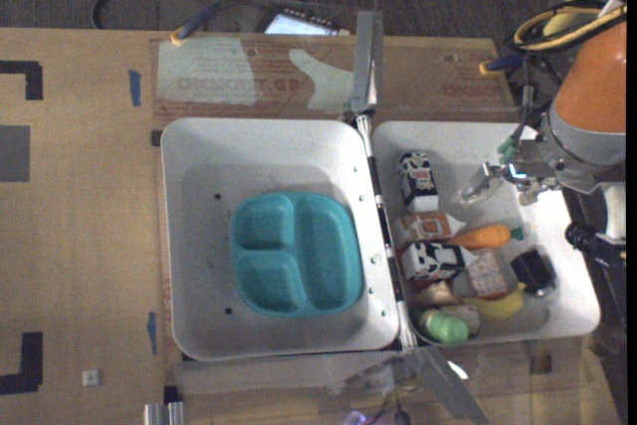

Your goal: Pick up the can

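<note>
Small and blurred, the things in the right bin [582, 309] are hard to name with certainty. What looks most like the can [418, 179] is a dark item with a pale top and a red patch, standing up-left of the carrot [485, 236], close to the bin's left wall; its shape is too soft to confirm. The end effector [493, 176] is above and slightly right of the carrot. It reads as a pale smear, so whether it is apart or together cannot be told, and nothing can be seen gripped in it. The arm [592, 100] is cut off by the frame up-right of the carrot.

Up-right of the carrot the bin floor is bare, the widest free room there, and the end effector is over it. The presumed can has a little bare floor between it and the end effector.

Crowding lies left of and below the carrot. A tan box [426, 227] touches its left tip, with a cow-patterned carton [430, 261] below-left. A small block [488, 274], a black object [532, 271], a banana [503, 304] and a green item [443, 325] lie below. Far left of the carrot, the left bin [189, 164] holds a teal divided tray [296, 254]. Both bins rest on the table [80, 214].
</note>
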Action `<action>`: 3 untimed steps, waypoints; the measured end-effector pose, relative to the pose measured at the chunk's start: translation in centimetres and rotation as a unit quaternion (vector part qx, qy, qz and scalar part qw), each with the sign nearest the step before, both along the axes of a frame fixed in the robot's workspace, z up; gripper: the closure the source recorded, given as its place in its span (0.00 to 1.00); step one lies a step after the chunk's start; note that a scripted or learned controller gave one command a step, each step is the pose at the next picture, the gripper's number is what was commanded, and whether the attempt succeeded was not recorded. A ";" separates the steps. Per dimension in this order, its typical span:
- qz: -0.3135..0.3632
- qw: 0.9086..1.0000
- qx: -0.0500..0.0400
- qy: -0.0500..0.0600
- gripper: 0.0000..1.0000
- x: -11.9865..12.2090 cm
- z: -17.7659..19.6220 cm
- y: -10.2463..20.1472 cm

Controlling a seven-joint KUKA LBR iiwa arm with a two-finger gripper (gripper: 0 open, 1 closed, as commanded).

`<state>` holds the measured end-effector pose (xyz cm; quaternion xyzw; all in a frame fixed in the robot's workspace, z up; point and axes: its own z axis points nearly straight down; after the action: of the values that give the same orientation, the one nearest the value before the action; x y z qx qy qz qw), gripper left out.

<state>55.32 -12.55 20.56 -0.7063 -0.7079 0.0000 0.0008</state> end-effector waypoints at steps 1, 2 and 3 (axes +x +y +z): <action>-0.025 1.000 0.000 0.000 0.00 0.8 -8.3 -5.9; -0.040 0.999 -0.001 -0.001 0.00 4.7 -8.5 -7.5; -0.130 0.991 0.000 -0.001 0.00 3.3 -12.0 -5.3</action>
<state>58.65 -17.87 8.60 -0.7926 -0.6097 -0.0007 -0.0004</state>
